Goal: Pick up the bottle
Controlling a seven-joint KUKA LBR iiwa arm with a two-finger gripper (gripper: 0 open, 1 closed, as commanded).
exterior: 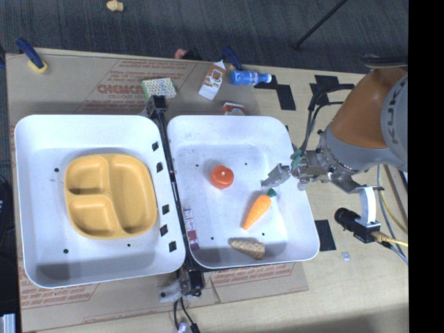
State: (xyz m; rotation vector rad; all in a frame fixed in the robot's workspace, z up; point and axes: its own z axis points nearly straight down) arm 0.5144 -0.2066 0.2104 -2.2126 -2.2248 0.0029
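1. Camera view, looking down at a slant: the bottle (248, 78) lies on its side on the counter (333, 269), outside both bins, at about 12 o'clock from the right bin (298, 220) and just beyond its far rim
2. It is small, blue in the body with a paler, clear-looking end pointing toward 3 o'clock; any label on it is too small to read
3. Just at 9 o'clock of the bottle lies a small white and orange carton (212, 80), its print unreadable; a red and white packet (234, 107) sits at the right bin's far rim
4. Red lettering is printed on the cardboard sheet (104, 89) under the bins, but it is too faint to read with certainty
5. The left bin (28, 186) holds a yellow divided tray (111, 194) with three compartments
6. The right bin holds an orange round thing (222, 177) near its middle, a toy carrot (257, 210) at 4 o'clock of that, and a tan biscuit-like piece (247, 248) at the near wall
7. The hand (277, 175) reaches over the right bin's 3 o'clock rim, just above the carrot's green top, well apart from the bottle; whether its fingers are open or closed I cannot tell
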